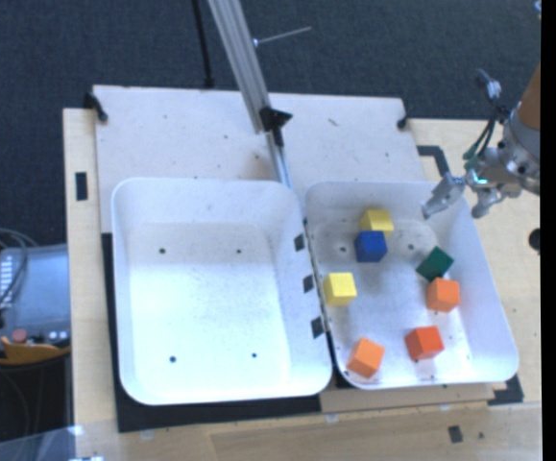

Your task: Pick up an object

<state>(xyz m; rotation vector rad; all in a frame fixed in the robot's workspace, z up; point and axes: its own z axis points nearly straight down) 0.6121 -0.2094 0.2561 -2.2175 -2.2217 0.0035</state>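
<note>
The right bin (pixel 389 301) holds several small cubes. A yellow cube (pixel 376 221) touches a blue cube (pixel 371 247) near the bin's back. Another yellow cube (pixel 340 287) lies by the left wall. A green cube (pixel 435 262) sits just above an orange cube (pixel 442 295) on the right side. At the front are a red-orange cube (pixel 423 342) and an orange cube (pixel 365 357). My gripper (pixel 460 202) hangs over the bin's back right corner, above and right of the green cube. It is open, and nothing is between its fingers.
The left bin (pixel 201 286) lies beside the right one, sharing a middle rim. A slanted metal post (pixel 244 56) rises behind the bins. A grey device (pixel 28 301) with cables stands off the bench's left edge.
</note>
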